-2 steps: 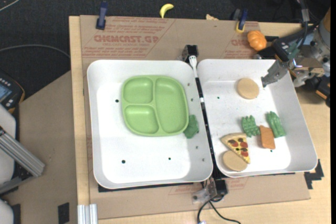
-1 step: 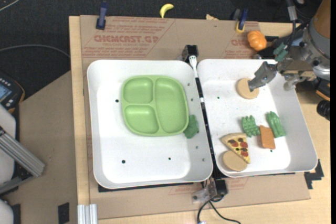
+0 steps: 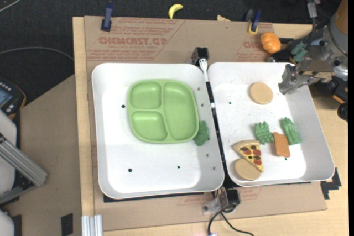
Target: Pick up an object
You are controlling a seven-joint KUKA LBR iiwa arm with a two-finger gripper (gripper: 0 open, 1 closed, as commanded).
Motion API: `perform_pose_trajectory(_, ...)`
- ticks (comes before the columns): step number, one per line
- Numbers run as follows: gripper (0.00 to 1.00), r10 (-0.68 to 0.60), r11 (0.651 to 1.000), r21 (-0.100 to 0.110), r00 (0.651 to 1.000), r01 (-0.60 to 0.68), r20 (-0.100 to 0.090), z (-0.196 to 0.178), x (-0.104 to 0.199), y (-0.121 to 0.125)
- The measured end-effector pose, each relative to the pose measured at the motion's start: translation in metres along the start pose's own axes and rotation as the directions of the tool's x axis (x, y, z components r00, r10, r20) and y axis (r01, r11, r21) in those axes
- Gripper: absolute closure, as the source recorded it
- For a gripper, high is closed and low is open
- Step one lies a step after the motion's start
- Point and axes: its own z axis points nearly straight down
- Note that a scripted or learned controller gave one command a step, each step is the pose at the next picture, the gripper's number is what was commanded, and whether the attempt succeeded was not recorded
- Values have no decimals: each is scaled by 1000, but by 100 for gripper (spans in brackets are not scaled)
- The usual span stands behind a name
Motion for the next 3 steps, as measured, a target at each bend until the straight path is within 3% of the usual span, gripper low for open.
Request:
perform_pose_trajectory(1, 100, -4, 1000, 9, 1000, 4, -2, 25, 66, -25)
perform_pose_trajectory(2, 100, -7, 1000, -5, 1000, 7, -4, -53, 138, -22)
perform_pose_trajectory(3, 100, 4, 1000, 6, 1000, -4, 0, -43, 121, -12)
